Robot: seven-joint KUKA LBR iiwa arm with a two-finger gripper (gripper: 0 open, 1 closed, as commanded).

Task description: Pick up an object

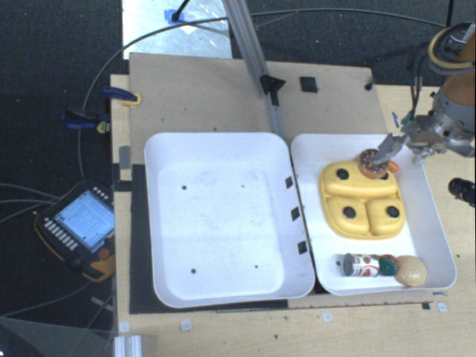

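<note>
Along the lower edge of the right bin lie a small printed bottle and, touching its right end, a beige rounded object. Above them, mid-bin, sits a yellow moulded tray with three dark spots. At its upper right edge rests a small brown ring-shaped object, with the gripper right at it; whether its fingers are apart or closed cannot be told. The left bin fills the frame's centre-left.
</note>
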